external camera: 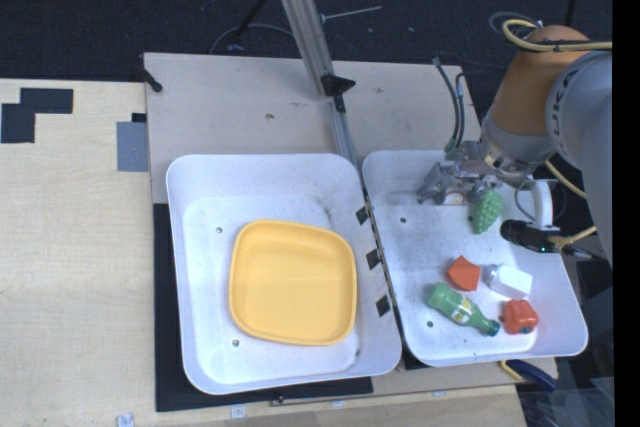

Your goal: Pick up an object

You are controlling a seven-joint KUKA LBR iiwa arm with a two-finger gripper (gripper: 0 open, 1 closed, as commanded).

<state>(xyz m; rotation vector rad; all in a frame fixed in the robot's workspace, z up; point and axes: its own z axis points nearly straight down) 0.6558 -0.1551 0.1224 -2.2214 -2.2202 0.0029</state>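
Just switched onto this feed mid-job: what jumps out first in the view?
The big yellow plate lying alone in the left bin grabs the eye first. Next, the grey-and-orange arm reaching in from the right, its gripper low over the right bin near a green bumpy toy. A green bottle and orange pieces cluster toward that bin's near edge.

Evenly lit from above, moderately bright | soft, short shadows under the yellow plate [293,282] and along the white bins' rims [190,177] | mild glare on white plastic | dark, murky floor at top | slightly soft focus and grainy throughout | small items in right bin blurred at edges | no obvious edge distortion
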